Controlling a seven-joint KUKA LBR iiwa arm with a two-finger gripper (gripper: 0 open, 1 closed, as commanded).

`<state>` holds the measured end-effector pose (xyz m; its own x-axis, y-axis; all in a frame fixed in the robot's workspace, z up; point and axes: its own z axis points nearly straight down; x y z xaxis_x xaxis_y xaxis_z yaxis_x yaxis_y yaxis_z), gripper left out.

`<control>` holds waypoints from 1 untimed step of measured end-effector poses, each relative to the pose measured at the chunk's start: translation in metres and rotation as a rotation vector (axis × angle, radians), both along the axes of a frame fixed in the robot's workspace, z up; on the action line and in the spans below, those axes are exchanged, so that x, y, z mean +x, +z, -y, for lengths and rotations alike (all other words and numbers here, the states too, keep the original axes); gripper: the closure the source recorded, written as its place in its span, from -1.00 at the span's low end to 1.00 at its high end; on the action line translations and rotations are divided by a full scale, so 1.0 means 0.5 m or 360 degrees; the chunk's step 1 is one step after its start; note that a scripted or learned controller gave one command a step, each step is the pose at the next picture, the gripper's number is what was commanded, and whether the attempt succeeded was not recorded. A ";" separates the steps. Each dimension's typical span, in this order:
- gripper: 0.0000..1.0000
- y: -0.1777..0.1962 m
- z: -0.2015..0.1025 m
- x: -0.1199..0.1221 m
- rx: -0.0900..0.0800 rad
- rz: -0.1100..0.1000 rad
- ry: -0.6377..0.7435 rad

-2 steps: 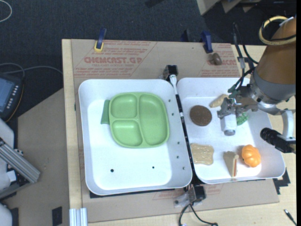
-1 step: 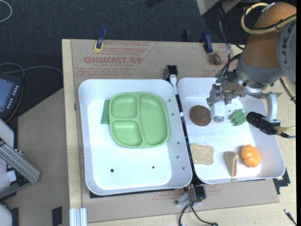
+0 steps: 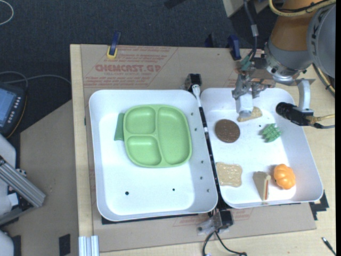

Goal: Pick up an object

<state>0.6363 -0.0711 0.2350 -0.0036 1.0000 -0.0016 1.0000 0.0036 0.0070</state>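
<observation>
Arm reaches in from right, gripper (image 3: 244,112) low over upper part of right bin (image 3: 303,159), tip right at a small tan food pc (image 3: 254,113) near bin's back wall. Fingers point down and look close together, but can't tell from this angle whether they pinch the tan pc or just touch it; nothing clearly seen betw. them. So grasp = unconfirmed, no lift evident: tan pc appears to lie on bin floor. Other candidates in right bin, all untouched: brown round disc (image 3: 227,130) just below-left of gripper, green leafy pc (image 3: 270,133) to its right, beige toast-like slab (image 3: 229,174) at lower left, wedge slice (image 3: 261,184) and orange fruit (image 3: 284,176) lower right, the two near each other. Left bin (image 3: 106,185) holds green divided tray (image 3: 157,135), well apart from gripper. Est. progress: approach done, at grasp stage; remaining = secure the pc, raise it clear of bin.
</observation>
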 end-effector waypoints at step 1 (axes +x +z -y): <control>1.00 -0.039 -0.016 -0.004 0.0003 -0.0017 -0.0004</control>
